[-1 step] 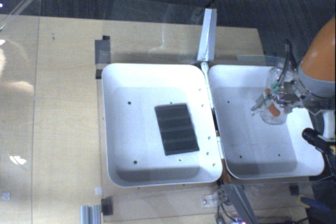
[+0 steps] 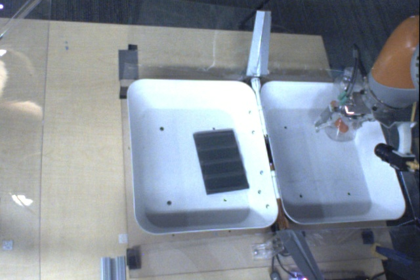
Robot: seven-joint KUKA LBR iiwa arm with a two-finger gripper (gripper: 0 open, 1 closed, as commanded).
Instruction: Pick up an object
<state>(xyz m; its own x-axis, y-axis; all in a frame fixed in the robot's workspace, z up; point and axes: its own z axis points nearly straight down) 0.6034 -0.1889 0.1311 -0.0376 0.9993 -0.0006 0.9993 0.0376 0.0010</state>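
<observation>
We note one dark ribbed rectangular object [image 2: 221, 161] lying flat on the floor of the left bin [image 2: 151, 141], a little toward 4 o'clock from that bin's centre, its long axis tilted so the top end leans toward 11 o'clock. It touches none of the bin walls. Outward from it, the right bin [image 2: 308, 187] sits just beside the left one, their rims meeting along a seam running from 12 to 6 o'clock. Over the right bin, toward 1 o'clock from its centre, we see the gripper [image 2: 341, 122] hanging above the white floor, well apart from the dark object. The tip is a blur of clear plastic and small orange and green bits; we cannot tell how the jaws stand, nor whether anything sits between them. Behind it, at 3 o'clock of the view, the arm [image 2: 397, 72] comes in with its orange band uppermost. A grey upright post [image 2: 259, 42] stands at 12 o'clock where the two bins meet, on the pale wooden bench [image 2: 72, 141].
</observation>
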